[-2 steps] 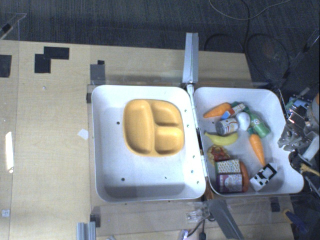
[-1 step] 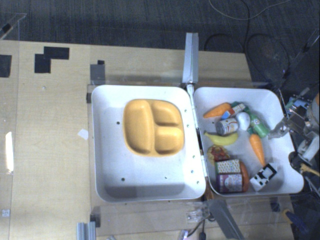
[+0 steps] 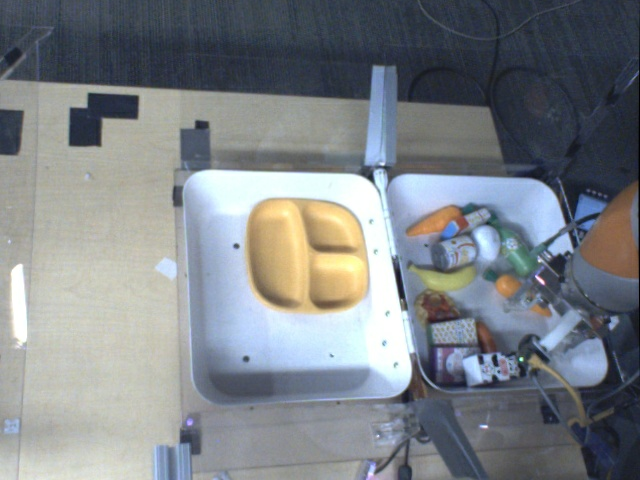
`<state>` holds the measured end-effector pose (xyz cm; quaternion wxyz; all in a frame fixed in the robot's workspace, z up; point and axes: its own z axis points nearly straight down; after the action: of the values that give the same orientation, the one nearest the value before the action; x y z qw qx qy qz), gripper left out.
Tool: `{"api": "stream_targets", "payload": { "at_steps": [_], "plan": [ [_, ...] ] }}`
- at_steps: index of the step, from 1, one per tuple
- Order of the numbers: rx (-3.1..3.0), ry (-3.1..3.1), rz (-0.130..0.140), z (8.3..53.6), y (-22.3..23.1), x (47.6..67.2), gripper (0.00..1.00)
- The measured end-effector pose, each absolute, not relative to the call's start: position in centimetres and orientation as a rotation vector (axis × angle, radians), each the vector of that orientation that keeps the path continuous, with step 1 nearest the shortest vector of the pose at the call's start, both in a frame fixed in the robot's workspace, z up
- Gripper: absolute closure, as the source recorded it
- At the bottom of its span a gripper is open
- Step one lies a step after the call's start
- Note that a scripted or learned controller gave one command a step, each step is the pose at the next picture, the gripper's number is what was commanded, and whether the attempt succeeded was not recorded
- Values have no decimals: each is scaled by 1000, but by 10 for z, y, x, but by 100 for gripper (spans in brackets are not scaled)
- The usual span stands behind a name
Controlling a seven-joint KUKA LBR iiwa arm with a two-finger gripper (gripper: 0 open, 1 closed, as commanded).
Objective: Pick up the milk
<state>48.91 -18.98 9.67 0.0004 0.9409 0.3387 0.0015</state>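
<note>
The pale wooden surface (image 3: 100,298) is carrying two shallow white plastic bins with rounded corners, sitting side by side and touching along a metal divider. The left white bin (image 3: 215,358) is holding a glossy yellow plastic tray (image 3: 305,253), a rounded square moulded into three soft compartments, one long and two smaller.

The right white bin (image 3: 545,200) is crowding together a heap of small toy groceries. A smooth orange carrot-shaped piece (image 3: 435,222) is lying near the far left corner, with a short cylindrical tin with a printed label (image 3: 458,253) just beside it and a curved yellow plastic banana (image 3: 445,278) below that. A green bottle-shaped item (image 3: 518,253) is lying tilted toward the right wall. A boxy carton with a speckled print (image 3: 452,331) is sitting near the front left.

The small white milk carton with dark patches (image 3: 490,368) is lying on its side along the front wall of the right bin, just beside the speckled box.

The grey arm with its rounded orange band (image 3: 612,238) is reaching in from the right, and the gripper (image 3: 540,286) is hanging low over the right part of that bin, apart from the milk; whether it is wide or narrow cannot be told from this slant.
</note>
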Motion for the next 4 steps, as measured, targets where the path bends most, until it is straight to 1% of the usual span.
{"api": "stream_targets", "payload": {
  "at_steps": [1,2,3,4],
  "plan": [
    [2908,1189,1,109,-191,508,0],
    [2902,1201,4,120,-190,509,100],
    [2928,1133,7,281,-156,498,100],
    [2921,1146,8,291,-155,500,100]
  ]
}}
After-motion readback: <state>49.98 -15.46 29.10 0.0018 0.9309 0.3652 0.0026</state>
